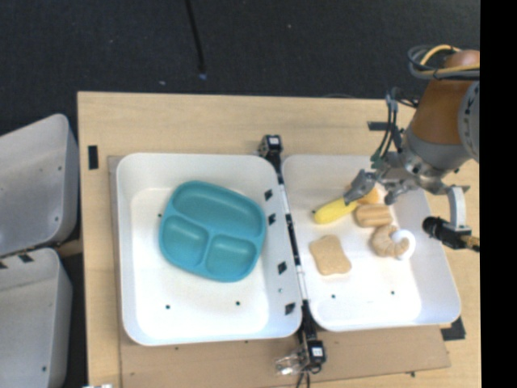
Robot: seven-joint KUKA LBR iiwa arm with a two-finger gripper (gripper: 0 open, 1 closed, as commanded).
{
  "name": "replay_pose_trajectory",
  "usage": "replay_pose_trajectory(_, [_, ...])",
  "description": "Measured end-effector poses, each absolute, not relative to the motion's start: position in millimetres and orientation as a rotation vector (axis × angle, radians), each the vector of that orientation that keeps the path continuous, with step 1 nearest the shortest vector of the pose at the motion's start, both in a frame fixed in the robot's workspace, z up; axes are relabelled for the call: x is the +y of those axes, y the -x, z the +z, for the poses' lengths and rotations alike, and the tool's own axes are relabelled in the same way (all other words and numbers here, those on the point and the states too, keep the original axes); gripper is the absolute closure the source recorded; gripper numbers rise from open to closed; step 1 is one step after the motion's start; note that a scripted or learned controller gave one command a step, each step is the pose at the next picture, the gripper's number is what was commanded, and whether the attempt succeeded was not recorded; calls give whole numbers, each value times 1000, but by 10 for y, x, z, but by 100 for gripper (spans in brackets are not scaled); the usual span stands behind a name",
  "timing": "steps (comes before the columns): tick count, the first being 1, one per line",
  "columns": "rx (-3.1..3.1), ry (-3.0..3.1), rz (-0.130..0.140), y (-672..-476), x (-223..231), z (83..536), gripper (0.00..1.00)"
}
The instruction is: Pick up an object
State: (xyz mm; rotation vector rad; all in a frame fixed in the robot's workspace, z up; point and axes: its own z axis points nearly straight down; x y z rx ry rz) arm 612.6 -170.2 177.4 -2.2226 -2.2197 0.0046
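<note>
My gripper (pixel 378 187) hangs over the back of the right bin (pixel 363 309), below the arm's orange band. Its two fingers stand apart, so it is open, just behind a tan bread roll (pixel 373 215) and the right end of a yellow banana (pixel 334 211). A small orange-yellow piece (pixel 372 193) shows between the fingers, low in the bin; I cannot tell whether they touch it. A flat toast slice (pixel 329 255) lies in front of the banana. A pale pastry ring (pixel 392 242) sits to the right of the toast.
The left bin (pixel 137 314) holds a teal divided plate (pixel 213 229). A ridge with black clips (pixel 288 241) separates the bins. A black cable fitting (pixel 443 229) sticks out at the right bin's edge. White chairs (pixel 32 192) stand left of the bench.
</note>
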Motion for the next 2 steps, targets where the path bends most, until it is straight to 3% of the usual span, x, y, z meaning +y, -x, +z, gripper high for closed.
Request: replay_pose_trajectory(2, [-2221, 2231, -1, -6105, -1831, 1027, 0])
